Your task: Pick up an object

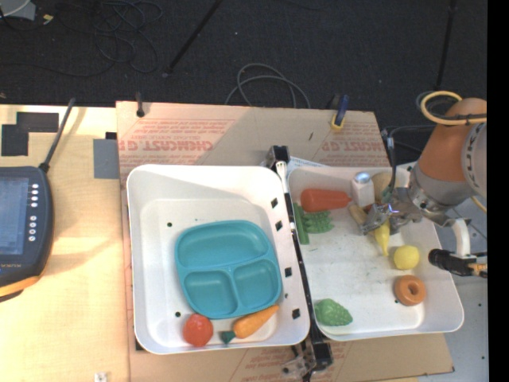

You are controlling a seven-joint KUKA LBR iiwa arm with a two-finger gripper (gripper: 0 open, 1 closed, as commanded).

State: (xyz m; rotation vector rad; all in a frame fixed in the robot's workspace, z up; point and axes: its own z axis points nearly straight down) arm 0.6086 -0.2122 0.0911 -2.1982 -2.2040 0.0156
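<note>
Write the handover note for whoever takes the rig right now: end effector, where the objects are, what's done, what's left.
End effector: low in the right bin, near its back; grip state unreadable, nothing visibly held.
Right bin: red pepper, white cup, yellow piece just below the end effector, lemon, donut, green lettuce.
Left bin: teal divided tray, tomato, carrot.
Done: arm is down among the objects.
Left: secure one object and lift it.

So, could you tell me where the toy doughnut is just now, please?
The doughnut lies in the right-hand bin, near its front right corner, just below the yellow lemon and right of the green leafy piece.
</note>
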